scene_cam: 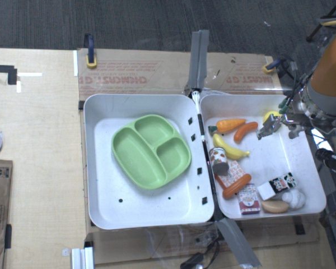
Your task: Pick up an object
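Observation:
My gripper (280, 129) hangs over the upper right part of the right bin (316, 175), its fingers spread open and nothing between them. Just left of it lie a red sausage (245, 130) and an orange carrot (231, 125). A small yellow object (270, 116) sits by the bin's back wall, partly hidden behind the gripper. Lower down are a banana (229, 147), a small can (218, 158), a second red sausage (237, 185), a pink box (248, 199), a black and white box (277, 185), a white ball (294, 196) and a tan bread roll (275, 206).
The left bin (92, 167) holds a green divided plate (151, 150). A grey divider post (199, 60) rises behind the bins' shared wall. Clamps (89, 58) sit on the cardboard at the back. Bare bin floor lies below the gripper.

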`<state>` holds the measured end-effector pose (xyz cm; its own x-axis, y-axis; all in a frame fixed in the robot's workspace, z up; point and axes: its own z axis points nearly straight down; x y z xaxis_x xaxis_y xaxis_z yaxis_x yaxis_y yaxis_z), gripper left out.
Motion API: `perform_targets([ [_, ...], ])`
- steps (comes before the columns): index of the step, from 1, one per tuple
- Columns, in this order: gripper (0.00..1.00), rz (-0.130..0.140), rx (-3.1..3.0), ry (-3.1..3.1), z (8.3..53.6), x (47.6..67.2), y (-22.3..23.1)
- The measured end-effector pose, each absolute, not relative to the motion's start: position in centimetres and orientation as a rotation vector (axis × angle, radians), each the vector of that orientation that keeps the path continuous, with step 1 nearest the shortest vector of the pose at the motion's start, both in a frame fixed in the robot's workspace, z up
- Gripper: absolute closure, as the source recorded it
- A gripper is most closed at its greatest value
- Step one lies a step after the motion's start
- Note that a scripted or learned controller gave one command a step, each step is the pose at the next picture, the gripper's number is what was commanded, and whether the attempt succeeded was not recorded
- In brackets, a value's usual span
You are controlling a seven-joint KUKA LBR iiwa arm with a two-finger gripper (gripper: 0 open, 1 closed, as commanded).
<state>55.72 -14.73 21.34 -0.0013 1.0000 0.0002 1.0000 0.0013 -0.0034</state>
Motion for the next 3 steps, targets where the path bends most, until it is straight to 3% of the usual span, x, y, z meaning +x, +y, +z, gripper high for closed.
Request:
perform_targets([
  [1,0.00,0.003,-2.215,-2.225,11.1,58.2,-13.5],
  [2,0.00,0.003,-2.484,-1.922,9.1,62.4,-11.5],
  [3,1.00,0.006,-2.482,-1.926,10.0,62.4,-11.6],
])
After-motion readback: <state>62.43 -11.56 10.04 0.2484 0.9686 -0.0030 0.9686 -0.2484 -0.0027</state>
